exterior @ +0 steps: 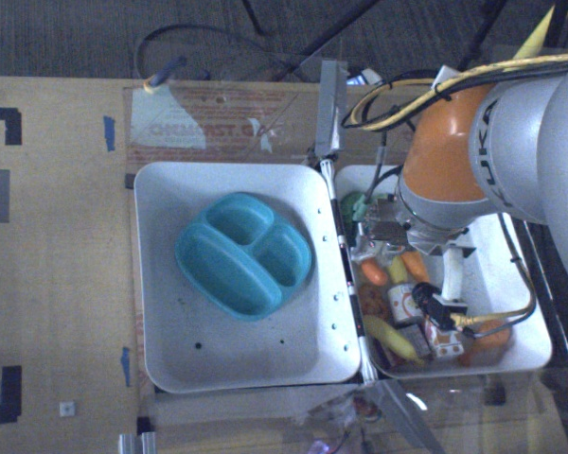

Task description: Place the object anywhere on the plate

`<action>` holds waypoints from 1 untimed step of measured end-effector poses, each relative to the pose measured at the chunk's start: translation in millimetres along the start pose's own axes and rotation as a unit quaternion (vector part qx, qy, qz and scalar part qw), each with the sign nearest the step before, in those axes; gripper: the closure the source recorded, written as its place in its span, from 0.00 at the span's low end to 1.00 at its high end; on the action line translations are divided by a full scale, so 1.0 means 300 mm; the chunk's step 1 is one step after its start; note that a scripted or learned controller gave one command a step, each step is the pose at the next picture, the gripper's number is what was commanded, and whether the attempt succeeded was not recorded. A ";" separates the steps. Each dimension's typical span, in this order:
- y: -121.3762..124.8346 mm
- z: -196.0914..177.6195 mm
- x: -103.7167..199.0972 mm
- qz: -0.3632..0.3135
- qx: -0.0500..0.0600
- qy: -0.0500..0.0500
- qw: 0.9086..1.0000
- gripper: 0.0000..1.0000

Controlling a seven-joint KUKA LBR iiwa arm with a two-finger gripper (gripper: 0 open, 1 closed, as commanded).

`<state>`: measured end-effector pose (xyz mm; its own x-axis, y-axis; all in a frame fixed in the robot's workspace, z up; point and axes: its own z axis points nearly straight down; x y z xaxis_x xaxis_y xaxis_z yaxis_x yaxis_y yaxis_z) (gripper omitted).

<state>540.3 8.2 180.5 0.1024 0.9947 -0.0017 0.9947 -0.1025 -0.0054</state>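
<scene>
**Q:** Since the job is to set an object on the plate, where is that object?

**A:** Which object is meant cannot be told. The small things all lie in the right bin (525, 263), crowded against its left wall. The gripper (398, 239) hangs over the far end of that heap, under the orange band (445, 149) of the grey arm (540, 140). The arm reaches in from the right and covers the far part of the bin.

**Q:** Is the gripper wide, narrow, or holding something?

**A:** I cannot tell; the wrist above hides it.

**Q:** What lies around it?

**A:** Just on its near side are two orange pieces, shaped like carrots. One is to the left (372, 273) and one to the right (416, 265), with a small yellow piece (397, 270) between them. A green thing (354, 206) sits just to the far left of the gripper, by the bin wall. Nearer to the viewer come a small pale can (400, 303), then a yellow banana (390, 338) lying at a slant near the bin's near left corner. A round orange fruit (489, 336) lies apart, toward the near right.

**Q:** And the plate?

**A:** The plate (244, 253) is blue, with three compartments. It lies flat in the middle of the left bin (170, 339), well apart from the heap. The two bins stand side by side, and their raised walls stand between the heap and the plate.
</scene>
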 end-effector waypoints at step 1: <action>0.070 0.000 0.223 -0.050 0.000 0.000 0.999 1.00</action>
<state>568.0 72.7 180.4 0.0024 1.0000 -0.0016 1.0000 -0.0024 -0.0060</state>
